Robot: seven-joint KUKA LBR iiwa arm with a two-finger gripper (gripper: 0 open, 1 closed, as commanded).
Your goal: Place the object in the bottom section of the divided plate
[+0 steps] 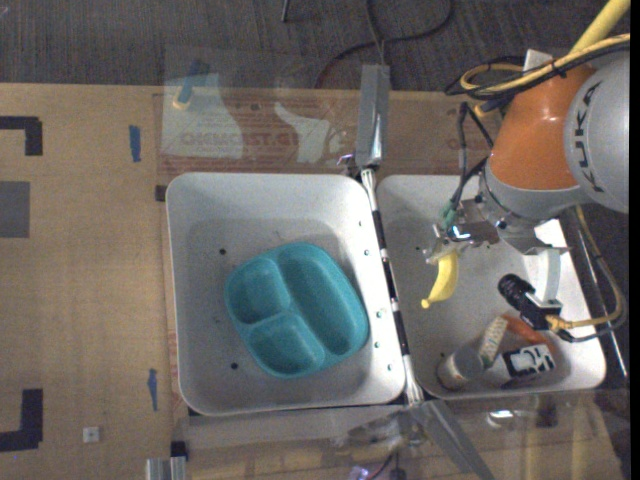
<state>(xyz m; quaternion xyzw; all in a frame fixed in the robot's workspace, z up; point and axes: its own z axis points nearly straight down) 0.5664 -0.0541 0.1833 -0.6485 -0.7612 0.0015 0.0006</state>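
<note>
A teal divided plate [296, 310] lies in the left white bin [200, 218], with one long section on its right and two smaller ones on its left and bottom. Over the right bin [400, 228] my gripper [450, 245] is shut on the top end of a yellow banana [442, 280]. The banana hangs down from the fingers, pointing toward the bin's front. The gripper is to the right of the plate, across the wall between the bins.
At the front of the right bin lie a grey can [459, 367], a tan and orange object [497, 334] and a small black-and-white item [528, 360]. A metal divider [385, 288] runs between the bins.
</note>
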